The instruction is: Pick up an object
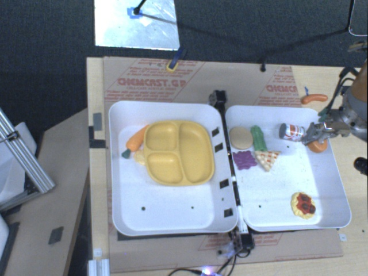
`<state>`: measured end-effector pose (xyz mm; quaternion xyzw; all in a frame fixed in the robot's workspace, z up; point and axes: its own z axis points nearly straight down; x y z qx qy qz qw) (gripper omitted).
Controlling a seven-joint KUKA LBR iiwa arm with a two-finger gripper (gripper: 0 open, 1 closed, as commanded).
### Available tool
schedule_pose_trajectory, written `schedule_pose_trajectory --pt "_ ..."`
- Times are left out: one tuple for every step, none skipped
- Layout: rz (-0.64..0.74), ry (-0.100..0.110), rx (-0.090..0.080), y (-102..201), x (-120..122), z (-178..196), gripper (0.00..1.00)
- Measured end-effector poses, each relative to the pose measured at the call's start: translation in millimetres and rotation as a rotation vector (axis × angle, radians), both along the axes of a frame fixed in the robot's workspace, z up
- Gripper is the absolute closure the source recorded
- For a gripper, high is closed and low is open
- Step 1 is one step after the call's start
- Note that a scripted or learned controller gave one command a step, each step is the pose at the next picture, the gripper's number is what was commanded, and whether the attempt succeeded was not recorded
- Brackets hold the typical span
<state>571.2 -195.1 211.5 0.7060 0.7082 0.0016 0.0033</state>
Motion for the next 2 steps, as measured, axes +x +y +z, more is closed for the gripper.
schedule_pose_trajectory --pt "0.001 0.003 0.001 0 1 14 1.00" --pt "0.006 0.005 0.004 50 12 6 1.00"
